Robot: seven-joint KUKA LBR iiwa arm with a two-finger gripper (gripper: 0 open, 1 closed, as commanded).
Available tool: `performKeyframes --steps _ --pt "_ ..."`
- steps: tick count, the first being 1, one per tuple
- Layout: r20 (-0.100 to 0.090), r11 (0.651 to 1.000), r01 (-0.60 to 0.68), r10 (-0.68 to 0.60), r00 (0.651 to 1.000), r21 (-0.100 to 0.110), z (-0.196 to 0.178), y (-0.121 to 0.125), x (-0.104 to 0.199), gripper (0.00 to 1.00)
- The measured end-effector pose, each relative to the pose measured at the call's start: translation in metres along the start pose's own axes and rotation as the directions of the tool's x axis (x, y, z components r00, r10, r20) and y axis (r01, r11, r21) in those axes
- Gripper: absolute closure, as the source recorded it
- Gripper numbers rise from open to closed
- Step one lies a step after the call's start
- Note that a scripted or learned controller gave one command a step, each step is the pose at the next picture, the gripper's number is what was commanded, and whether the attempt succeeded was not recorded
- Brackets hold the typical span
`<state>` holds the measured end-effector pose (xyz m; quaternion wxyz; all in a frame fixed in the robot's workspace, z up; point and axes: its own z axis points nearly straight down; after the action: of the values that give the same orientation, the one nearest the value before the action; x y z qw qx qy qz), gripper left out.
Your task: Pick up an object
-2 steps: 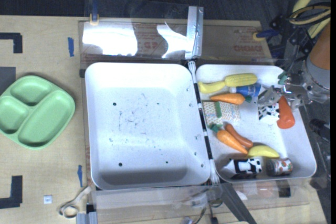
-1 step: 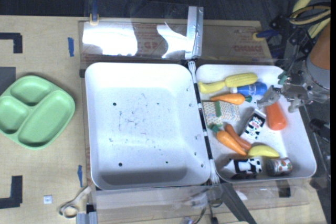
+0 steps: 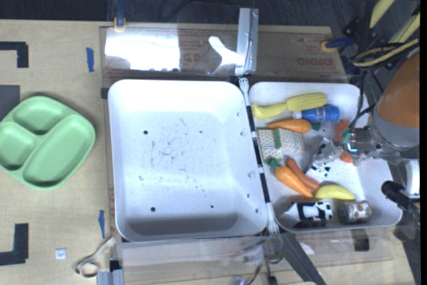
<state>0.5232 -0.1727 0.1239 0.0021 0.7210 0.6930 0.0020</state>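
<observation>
two shallow white bins are seen side by side on the tabletop [image 3: 53, 43]. the left bin [image 3: 127, 103] shows only a scuffed white floor. the right bin [image 3: 347, 89] is crowded with toy items. along its far side a yellow corn cob [image 3: 293, 105] is laid, with a blue bottle-like object [image 3: 323, 114] just beside its right end. an orange carrot [image 3: 291, 125] is placed below the corn, and a woven patterned piece [image 3: 278, 139] is found under that. two more carrots [image 3: 297, 178] are laid at a slant near the middle, touching a yellow banana [image 3: 334, 193] at their lower end. by the near wall a black-and-white cow-patterned toy [image 3: 313, 211] is set just beside a small can [image 3: 353, 211].

the arm is brought in from the right, its orange band [image 3: 407, 93] seen above the bin's right edge. the tool [image 3: 331, 153] is lowered into the right bin's middle, among the items, just above the banana and right of the carrots. whether it is released or clenched cannot be told, as its tip is blurred against the clutter, and nothing is clearly seen grasped.

a green divided plate [image 3: 43, 141] is set on the tabletop well left of the bins.
</observation>
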Motion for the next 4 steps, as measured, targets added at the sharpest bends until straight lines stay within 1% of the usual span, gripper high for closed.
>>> performKeyframes --steps 1,2,3,4 --pt "0.004 0.994 0.106 -0.105 0.994 -0.027 0.018 0.059 -0.029 0.0" --pt "-0.02 0.988 -0.151 0.15 0.988 -0.03 0.019 0.05 -0.034 0.0" --pt "0.001 0.991 0.13 -0.13 0.991 0.001 0.037 0.057 -0.012 0.0" --pt "0.002 0.992 0.128 -0.128 0.992 -0.001 0.027 0.058 -0.013 1.0"
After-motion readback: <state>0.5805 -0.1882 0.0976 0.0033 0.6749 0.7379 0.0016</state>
